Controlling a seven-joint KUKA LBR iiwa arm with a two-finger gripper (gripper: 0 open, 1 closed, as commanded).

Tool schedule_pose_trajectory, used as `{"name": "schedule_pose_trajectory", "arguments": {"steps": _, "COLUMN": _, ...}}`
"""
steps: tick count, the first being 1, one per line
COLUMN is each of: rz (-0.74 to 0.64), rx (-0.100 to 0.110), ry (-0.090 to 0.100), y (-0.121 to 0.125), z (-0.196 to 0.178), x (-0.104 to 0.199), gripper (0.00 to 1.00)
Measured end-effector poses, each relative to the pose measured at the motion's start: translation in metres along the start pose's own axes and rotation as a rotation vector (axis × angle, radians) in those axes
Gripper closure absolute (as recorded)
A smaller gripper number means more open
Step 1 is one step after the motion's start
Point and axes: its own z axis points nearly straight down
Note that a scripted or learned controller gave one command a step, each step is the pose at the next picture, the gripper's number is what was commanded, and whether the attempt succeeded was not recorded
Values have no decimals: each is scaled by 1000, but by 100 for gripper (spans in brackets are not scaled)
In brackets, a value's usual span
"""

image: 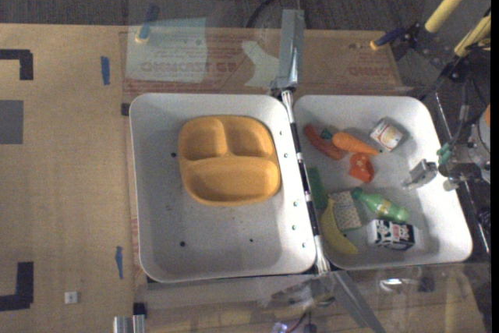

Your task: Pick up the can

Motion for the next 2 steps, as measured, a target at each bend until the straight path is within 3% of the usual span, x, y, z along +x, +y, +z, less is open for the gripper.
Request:
{"name": "schedule_pose_trajectory", "arguments": {"steps": 1, "rz": 2, "rx": -3, "ry": -1, "y": 1, "z": -10, "x": -1, "gripper": 100}}
{"name": "schedule_pose_trajectory", "arguments": {"steps": 2, "rz": 130, "rx": -2, "ry": -2, "y": 134, "z": -17, "x": 58, "gripper": 100}}
